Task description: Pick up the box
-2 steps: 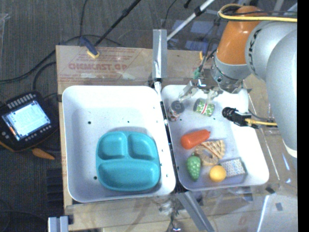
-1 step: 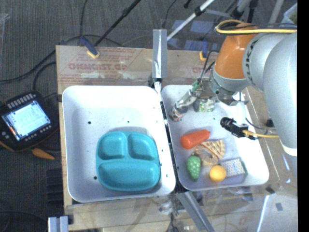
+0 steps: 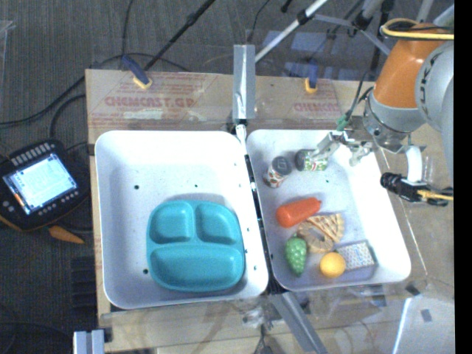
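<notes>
Right bin (image 3: 394, 231), box (image 3: 357, 255) at near edge

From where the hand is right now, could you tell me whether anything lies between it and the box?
Yes. The hand hovers at the right bin's far end, and the box lies at the near end. Between them lie the orange carrot and the pretzel, which touches the box's left side. Nothing covers the box from above.

box (image 3: 357, 255) hemmed by orange (image 3: 332, 265), pretzel (image 3: 324, 228)
</notes>
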{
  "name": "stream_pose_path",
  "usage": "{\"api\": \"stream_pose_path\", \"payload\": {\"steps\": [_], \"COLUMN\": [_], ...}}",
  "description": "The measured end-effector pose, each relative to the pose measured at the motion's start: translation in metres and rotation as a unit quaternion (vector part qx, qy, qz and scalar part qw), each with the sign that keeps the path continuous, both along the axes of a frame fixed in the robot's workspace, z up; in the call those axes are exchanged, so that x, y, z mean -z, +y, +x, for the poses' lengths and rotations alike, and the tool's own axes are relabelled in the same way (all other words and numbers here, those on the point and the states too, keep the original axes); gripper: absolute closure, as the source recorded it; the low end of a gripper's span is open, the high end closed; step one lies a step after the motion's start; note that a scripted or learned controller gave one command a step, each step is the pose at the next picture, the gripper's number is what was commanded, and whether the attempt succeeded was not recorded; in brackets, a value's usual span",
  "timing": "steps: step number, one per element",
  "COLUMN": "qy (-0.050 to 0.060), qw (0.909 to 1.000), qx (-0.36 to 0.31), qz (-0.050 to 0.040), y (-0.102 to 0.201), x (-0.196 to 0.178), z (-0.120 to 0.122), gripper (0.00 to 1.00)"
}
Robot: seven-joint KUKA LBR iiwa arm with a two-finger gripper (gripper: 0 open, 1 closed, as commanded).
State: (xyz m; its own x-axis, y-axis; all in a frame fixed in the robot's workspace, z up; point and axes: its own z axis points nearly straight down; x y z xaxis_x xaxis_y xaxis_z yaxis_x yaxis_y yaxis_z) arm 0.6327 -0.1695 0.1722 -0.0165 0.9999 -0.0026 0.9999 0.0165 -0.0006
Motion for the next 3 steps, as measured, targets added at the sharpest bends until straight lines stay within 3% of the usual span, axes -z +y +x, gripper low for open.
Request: {"api": "stream_pose_path", "payload": {"steps": [1,2,3], "qy": [0.002,0.0,-0.014], "qw": [0.9941,0.9977,0.9999], "qx": [0.109,0.068,0.008], "qz": [0.0002,-0.0003,-0.0015], "y": [0.036,-0.027,-0.021], "x": [0.084,0.022,0.048], "z": [0.019,0.007,0.025], "gripper": [0.0,0.0,0.0]}}
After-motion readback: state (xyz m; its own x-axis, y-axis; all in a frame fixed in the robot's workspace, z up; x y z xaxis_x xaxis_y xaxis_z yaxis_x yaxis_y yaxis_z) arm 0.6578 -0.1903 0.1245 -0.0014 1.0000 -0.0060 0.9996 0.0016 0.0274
